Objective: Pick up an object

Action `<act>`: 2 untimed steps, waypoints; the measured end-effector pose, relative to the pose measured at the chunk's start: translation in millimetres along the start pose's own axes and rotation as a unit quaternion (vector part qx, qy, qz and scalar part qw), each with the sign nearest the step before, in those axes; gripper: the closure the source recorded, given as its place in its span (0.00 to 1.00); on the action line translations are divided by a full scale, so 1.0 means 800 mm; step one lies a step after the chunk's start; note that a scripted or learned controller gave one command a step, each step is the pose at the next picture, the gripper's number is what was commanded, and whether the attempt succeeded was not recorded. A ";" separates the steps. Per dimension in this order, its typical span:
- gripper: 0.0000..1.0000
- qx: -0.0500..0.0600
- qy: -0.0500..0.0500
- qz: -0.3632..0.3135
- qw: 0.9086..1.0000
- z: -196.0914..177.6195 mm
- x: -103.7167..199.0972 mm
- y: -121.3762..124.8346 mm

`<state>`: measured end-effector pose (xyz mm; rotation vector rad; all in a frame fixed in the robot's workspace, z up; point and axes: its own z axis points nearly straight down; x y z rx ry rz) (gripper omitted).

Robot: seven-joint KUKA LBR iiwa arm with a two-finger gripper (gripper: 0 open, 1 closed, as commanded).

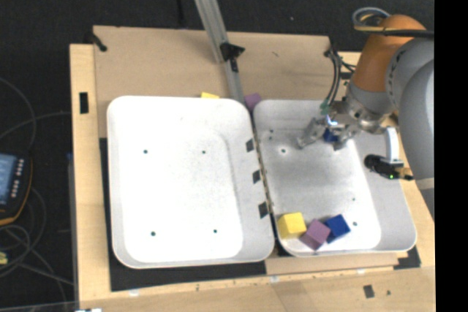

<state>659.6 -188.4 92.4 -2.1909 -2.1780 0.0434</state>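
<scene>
Now we hover the pincer [322, 134], spread and holding nothing, over the right bin [380, 230]; next we must reach the near-corner blocks [314, 227].

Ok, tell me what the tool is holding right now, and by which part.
Nothing can be seen held. The tool hangs over the right bin's far end, away from the three blocks at its near edge.

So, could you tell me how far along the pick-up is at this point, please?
Nothing looks picked yet: the yellow block, purple block and blue block all lie together at the near edge of the right bin. The gripper is over that bin's far end, apart from them. Left to do: reach a block, close on it and lift.
</scene>
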 end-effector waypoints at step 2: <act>1.00 0.000 -0.003 -0.003 1.000 -0.014 -0.003 -0.002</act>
